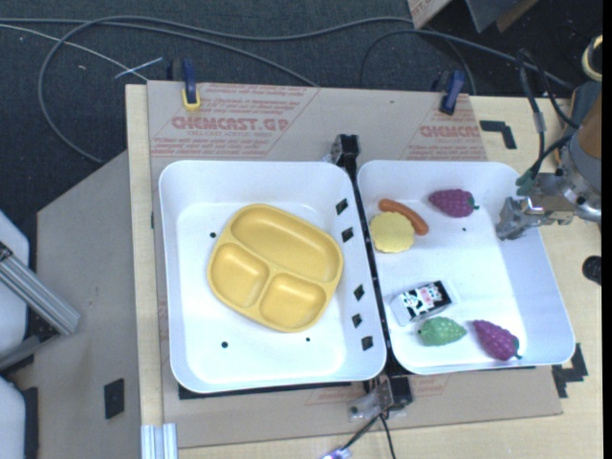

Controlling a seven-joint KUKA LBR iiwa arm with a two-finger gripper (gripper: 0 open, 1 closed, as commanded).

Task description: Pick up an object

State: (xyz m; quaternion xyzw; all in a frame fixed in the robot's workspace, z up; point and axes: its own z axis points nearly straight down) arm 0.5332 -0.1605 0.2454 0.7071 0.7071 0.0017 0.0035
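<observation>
1. the big yellow tray (275, 267) sits in my left bin (182, 285), far from the arm
2. my gripper (516, 220) is at the right bin's (521, 290) far right edge, and i cannot tell if it is open or closed
3. i think i am just starting, nothing is picked yet
4. the closest toy is the top purple grapes (451, 202), near the yellow round toy (391, 232)
5. next i must move left and down onto those grapes, lining up well
6. the orange sausage (404, 214) touches the yellow toy
</observation>
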